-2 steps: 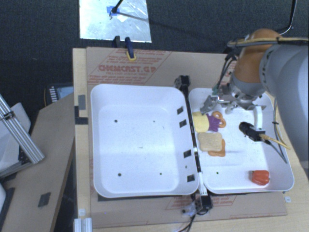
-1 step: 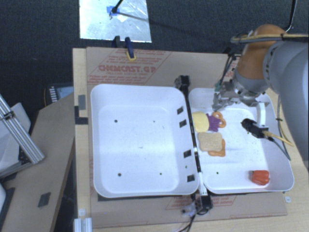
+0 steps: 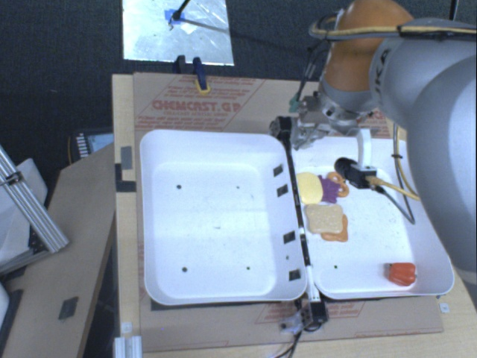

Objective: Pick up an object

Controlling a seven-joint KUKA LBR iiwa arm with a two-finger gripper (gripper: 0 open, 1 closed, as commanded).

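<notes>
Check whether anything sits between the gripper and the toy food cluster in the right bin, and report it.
Nothing visible blocks it. The gripper hangs at the right bin's back left corner, just behind the yellow disc, purple piece and bread slice. The red-orange pepper lies apart, near the front right corner.

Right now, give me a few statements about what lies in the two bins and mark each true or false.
1. The red-orange object lies near the right bin's front right corner. True.
2. The slice of toast lies in the left bin. False: it lies in the right bin.
3. The yellow round piece lies close to the divide between the bins. True.
4. The purple object sits alone, far from the other items. False: it lies right beside the yellow round piece.
</notes>
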